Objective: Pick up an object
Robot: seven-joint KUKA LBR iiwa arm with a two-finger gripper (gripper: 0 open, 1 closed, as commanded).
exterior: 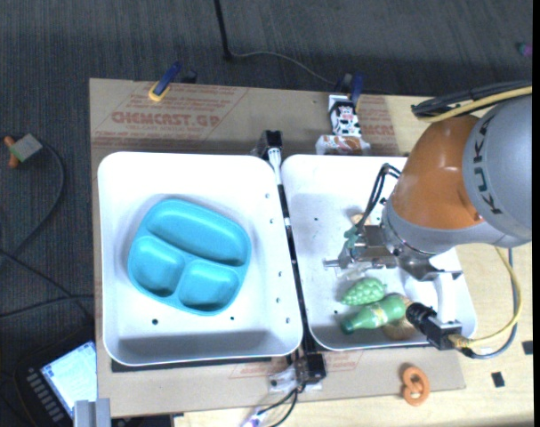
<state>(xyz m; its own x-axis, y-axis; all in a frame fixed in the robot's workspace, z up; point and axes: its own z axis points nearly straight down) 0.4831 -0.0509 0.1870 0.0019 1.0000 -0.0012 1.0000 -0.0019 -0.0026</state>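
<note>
Camera view: arm enters from right, orange band over the right bin (310,185). Claw (358,254) hangs low in that bin; whether spread or pressed together cannot be told. Green bumpy toy (363,292) lies just near-side of the claw, green bottle-shaped toy (374,314) beside it, nearer still. Left bin (118,185) holds a blue divided tray (189,253).
</note>
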